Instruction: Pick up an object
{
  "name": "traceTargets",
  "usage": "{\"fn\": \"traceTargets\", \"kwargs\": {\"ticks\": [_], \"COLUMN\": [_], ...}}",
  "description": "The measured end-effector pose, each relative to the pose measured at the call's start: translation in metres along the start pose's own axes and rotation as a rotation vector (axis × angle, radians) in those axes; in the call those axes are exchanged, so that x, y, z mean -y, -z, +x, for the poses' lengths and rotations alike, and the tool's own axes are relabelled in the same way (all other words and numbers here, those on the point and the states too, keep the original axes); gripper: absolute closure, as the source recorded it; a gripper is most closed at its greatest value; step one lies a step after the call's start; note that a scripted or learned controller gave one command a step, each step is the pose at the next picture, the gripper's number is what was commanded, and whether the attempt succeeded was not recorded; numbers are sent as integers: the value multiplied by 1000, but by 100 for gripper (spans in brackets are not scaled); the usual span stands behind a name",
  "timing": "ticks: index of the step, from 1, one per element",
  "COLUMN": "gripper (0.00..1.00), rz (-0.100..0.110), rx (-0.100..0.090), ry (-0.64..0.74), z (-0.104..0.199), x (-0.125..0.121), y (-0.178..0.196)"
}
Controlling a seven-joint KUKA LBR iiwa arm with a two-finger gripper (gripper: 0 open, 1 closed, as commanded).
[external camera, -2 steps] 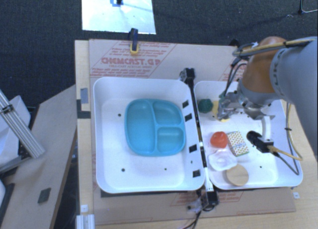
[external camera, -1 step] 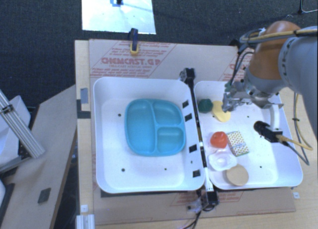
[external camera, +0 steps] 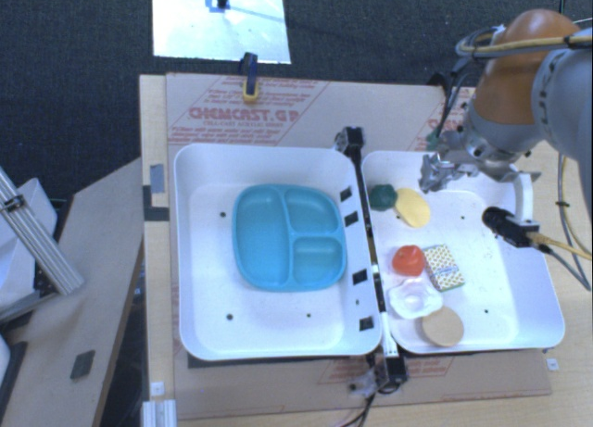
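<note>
Dark carpet surrounds your bench, and on it a brown board (external camera: 278,106) carries the two white bins side by side. Look at the gripper (external camera: 433,175) first: it hangs over the back of the right bin (external camera: 519,295), near the rear wall, and you cannot tell how its jaws stand because they are too small and blurred against the white floor; nothing shows between them. Just beside it, toward the divider, sit your nearest candidates for picking: a dark green ball (external camera: 383,196) and a yellow lemon-shaped piece (external camera: 413,207), touching or nearly touching each other. Further forward you have a red tomato-like piece (external camera: 408,260) beside a small patterned box (external camera: 444,267), then a white fried-egg shape (external camera: 413,300) and a tan round disc (external camera: 442,327) near the front wall. All of these lie on the bin floor. Behind the gripper, the grey wrist rises into the orange band (external camera: 519,59) at the upper right. Across the divider, the left bin (external camera: 208,323) holds a blue divided tray (external camera: 287,235), lying flat near its middle.
</note>
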State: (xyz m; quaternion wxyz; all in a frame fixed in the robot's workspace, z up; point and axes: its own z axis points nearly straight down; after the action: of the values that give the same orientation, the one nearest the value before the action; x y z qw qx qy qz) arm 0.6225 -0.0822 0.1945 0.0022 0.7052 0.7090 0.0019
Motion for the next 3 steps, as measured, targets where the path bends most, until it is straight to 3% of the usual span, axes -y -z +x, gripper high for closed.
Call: {"fn": "traceTargets", "kwargs": {"ticks": [1, 3], "gripper": [100, 100], "rz": [2, 4], "rx": [0, -2], "ry": [0, 4], "z": [0, 99], "x": [-1, 12], "y": [41, 53]}}
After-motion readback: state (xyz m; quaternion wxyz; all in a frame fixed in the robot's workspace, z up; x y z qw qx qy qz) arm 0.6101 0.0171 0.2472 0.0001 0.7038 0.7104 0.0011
